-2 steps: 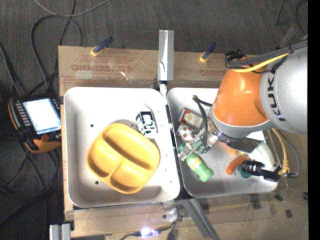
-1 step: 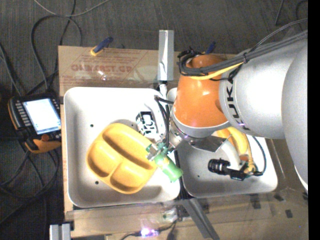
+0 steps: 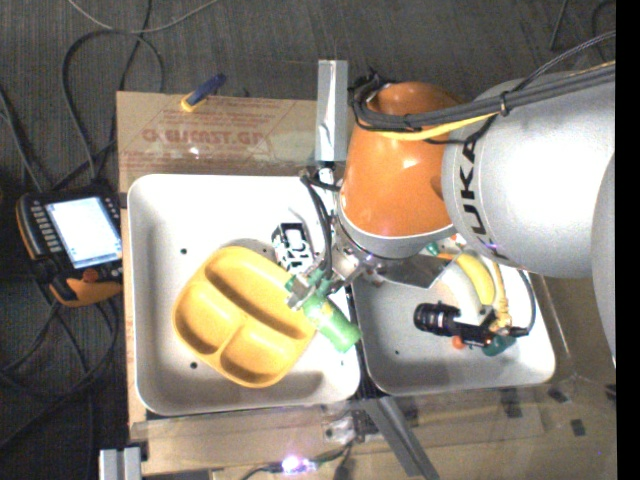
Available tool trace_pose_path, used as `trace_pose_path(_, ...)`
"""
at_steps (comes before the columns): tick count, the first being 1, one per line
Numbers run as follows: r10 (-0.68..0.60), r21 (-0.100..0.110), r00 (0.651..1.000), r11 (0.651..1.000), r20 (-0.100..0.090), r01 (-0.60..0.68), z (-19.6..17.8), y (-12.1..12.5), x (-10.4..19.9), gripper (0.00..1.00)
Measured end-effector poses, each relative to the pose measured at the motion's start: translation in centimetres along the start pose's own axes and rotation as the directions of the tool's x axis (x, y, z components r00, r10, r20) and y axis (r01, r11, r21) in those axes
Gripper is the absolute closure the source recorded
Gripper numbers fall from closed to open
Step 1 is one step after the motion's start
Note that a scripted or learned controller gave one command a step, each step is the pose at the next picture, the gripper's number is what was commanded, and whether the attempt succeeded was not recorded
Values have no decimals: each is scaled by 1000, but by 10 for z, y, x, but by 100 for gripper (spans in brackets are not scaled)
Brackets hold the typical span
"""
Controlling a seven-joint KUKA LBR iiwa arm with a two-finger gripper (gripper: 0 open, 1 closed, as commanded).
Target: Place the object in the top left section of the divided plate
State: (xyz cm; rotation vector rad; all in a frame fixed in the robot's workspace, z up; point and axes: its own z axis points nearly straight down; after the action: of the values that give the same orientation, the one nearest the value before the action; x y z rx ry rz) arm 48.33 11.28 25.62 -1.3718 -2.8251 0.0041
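Your pincer [image 3: 322,280] is hovering over the green cylinder [image 3: 337,330], which is sitting against the yellow divided plate's [image 3: 215,313] right rim near the bench's middle. Whether it is gripping, you cannot tell. A loose hold is risking a roll into the left bin [image 3: 160,228].

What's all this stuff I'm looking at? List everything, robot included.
bins: two, white, side by side on the bench
divided plate: one, yellow, left bin
green object: one, green, plate's right edge, below the end effector
small item: one, black and white, left bin, beside the plate
cardboard sheet: one, brown, beyond the bins
handheld screen: one, black and orange, floor, left
arm: one, grey with orange band, from the right
end effector: one, over the left bin
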Motion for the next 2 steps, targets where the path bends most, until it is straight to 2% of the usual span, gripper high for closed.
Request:
trace_pose_path(1, 1, 3, 1000, 1000, 1, -1, -8, 0, 0, 100)
trace_pose_path(2, -47, 1, 999, 999, 1, 47, 0, -11, -14, 100)
